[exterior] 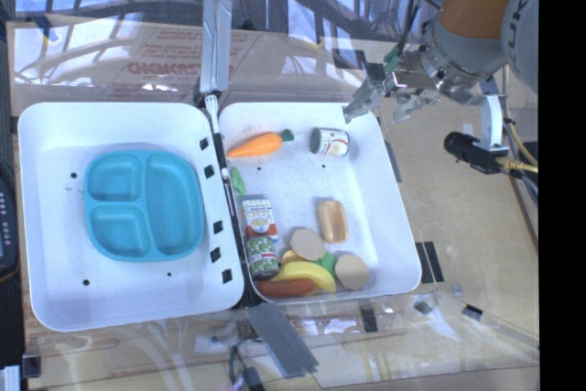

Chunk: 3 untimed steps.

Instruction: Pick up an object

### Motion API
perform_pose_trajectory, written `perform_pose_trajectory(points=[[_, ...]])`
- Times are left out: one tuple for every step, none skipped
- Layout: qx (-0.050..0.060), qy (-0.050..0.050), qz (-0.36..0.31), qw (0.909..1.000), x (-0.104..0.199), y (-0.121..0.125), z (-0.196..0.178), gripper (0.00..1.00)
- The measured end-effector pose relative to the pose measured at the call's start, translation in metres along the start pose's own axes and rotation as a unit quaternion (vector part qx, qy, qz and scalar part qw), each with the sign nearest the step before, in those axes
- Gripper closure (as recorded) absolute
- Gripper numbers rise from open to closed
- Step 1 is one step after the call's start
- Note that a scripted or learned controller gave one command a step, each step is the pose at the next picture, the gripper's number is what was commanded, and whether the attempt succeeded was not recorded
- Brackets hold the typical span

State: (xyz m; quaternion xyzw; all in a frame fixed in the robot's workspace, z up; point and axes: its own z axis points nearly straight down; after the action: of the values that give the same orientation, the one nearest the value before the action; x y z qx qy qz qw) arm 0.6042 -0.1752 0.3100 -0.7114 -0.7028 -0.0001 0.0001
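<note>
Small can point(330, 142) lies on its side just below and a bit left of the gripper point(366, 103), which hovers above the right bin's point(396, 224) top edge holding nothing.

Toy foods point(302, 233) scattered in right bin point(389, 224)

The tan tabletop point(458, 215) carries two shallow white bins side by side, the left bin point(46, 288) and the right bin point(389, 233) touching along their inner rims, with clear plastic sheeting point(119, 23) lying behind them and strips of dark tape point(428, 261) beside the right bin.
</note>
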Motion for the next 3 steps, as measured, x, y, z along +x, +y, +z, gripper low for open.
perform_pose_trajectory(points=[[0.007,0.001,0.023,0.9997,0.001,0.037,0.107,0.00],[-0.014,-0.004,-0.028,0.9995,-0.011,0.060,0.188,0.00],[-0.017,-0.004,-0.093,0.9955,-0.031,0.047,0.197,0.00]])
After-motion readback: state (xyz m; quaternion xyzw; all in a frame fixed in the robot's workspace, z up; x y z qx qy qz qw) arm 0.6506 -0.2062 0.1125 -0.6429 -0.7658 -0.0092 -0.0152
